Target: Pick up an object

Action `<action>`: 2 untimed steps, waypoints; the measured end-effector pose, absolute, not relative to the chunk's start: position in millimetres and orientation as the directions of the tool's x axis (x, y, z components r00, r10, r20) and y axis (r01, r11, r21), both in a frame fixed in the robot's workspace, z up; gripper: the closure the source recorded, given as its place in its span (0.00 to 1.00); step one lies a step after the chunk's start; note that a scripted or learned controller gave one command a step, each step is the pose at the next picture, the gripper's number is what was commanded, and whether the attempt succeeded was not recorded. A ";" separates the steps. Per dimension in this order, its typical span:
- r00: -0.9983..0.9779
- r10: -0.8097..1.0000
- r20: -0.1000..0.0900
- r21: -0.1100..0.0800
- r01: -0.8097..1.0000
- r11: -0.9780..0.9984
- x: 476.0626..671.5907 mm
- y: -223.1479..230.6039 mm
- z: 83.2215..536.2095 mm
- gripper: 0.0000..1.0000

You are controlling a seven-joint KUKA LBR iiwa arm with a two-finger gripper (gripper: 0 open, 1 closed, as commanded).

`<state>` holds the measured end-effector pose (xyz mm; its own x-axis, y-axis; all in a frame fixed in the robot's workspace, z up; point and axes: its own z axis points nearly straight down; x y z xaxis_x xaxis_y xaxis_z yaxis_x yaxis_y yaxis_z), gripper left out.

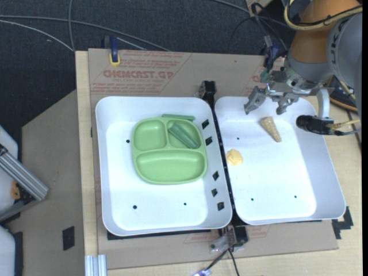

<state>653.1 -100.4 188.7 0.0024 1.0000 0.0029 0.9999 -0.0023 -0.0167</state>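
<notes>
Here, cone [271, 128] tip down-right (slanted)

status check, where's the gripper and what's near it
Gripper open, above right bin far edge, holding nothing. Cone just below it, yellow lump further left. Nothing blocking.

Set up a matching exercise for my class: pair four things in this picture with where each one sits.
Things:
1. green divided plastic plate
2. tan cone-shaped piece
3. small yellow lump
4. two-finger gripper

Places:
A. right bin, near its left wall
B. left bin
C. above the right bin's far edge
D. right bin, just below the gripper

Pairs: 1-B, 2-D, 3-A, 4-C
</notes>
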 end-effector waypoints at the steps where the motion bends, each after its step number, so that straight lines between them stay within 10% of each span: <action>1: 0.000 1.000 0.001 -0.001 1.000 0.000 656.4 -100.3 198.0 0.00; 2: 0.001 1.000 0.002 -0.007 1.000 -0.001 652.2 -105.2 137.4 0.00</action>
<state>652.2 -105.2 137.4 0.0006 1.0000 0.0015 1.0000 -0.0006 -0.0065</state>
